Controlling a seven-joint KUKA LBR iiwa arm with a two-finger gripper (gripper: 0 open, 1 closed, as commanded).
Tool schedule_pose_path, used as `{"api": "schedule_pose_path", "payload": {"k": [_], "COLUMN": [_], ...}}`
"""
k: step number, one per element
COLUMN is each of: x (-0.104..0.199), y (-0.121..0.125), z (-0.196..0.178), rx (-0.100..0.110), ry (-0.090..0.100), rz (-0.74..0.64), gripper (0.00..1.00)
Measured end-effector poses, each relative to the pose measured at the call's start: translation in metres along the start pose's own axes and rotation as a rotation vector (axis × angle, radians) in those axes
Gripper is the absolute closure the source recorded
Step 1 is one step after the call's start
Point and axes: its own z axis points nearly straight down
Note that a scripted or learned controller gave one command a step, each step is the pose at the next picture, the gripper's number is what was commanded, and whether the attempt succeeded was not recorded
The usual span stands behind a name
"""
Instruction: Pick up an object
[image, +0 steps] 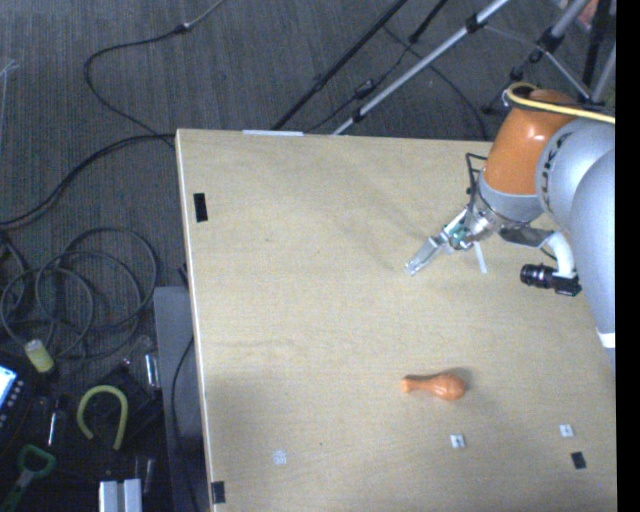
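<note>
A small orange gourd-shaped object (437, 385) lies on its side on the tan bench top (300, 300), toward the front right, with its narrow end pointing left. My gripper (447, 268) hangs below the orange wrist band (525, 145) at the right, well behind the object and apart from it. Its two thin fingers (420, 262) are spread apart, so it is open with nothing between them.
Small white and black markers (457, 440) dot the bench's front right corner, and a black tag (200, 207) sits at the left edge. Coiled cables and tools (80, 300) lie on the floor to the left. Tripod legs (420, 60) cross behind the bench.
</note>
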Motion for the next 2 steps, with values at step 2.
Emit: {"api": "schedule_pose_path", "payload": {"k": [2], "x": [0.016], "y": [0.009], "z": [-0.083], "rx": [-0.002], "ry": [0.003], "rz": [0.049], "gripper": [1.0]}}
